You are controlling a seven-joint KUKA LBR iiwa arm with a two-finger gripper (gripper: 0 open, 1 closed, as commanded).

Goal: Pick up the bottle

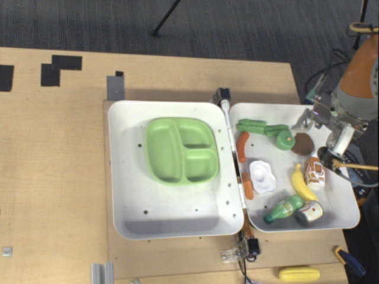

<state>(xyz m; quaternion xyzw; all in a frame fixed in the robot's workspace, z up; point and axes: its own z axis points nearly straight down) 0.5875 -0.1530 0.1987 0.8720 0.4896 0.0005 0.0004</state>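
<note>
**Grey Arm, Orange Band, Bare-Metal Gripper**

The robot's arm (355, 102) has a rounded, smooth grey casing. A broad orange band (359, 70) wraps it above the wrist, bright against the grey. At its end the gripper (309, 120) is an angular assembly of silvery metal plates with darker joints. Thin dark cables (323, 78) run beside the wrist. Screws and markings are too small to make out.

A robotics lab is suggested by the plywood bench (53, 176), grey carpet (89, 10) and fixed white bins (127, 220).
</note>
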